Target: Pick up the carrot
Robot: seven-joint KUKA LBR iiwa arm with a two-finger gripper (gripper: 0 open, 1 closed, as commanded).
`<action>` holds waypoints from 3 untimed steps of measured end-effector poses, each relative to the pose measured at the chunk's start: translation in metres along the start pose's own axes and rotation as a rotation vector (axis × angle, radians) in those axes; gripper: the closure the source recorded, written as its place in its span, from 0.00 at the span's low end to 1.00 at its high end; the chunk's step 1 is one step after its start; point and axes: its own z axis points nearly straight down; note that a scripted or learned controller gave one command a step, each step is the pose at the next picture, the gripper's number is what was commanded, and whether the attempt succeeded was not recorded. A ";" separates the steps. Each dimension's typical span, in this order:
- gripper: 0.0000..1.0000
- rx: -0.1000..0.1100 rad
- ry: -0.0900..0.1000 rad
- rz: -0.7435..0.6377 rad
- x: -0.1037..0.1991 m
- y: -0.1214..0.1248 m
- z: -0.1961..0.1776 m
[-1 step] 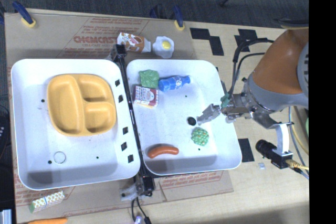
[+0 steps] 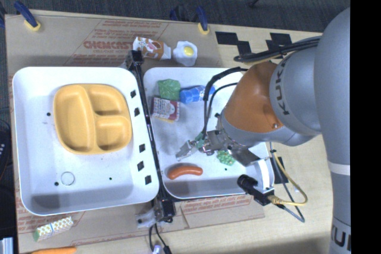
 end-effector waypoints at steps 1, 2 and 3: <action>0.00 0.000 0.001 0.170 0.012 -0.011 0.028; 0.00 -0.002 0.000 0.391 0.014 0.006 0.028; 0.00 -0.003 -0.001 0.221 -0.024 0.050 -0.069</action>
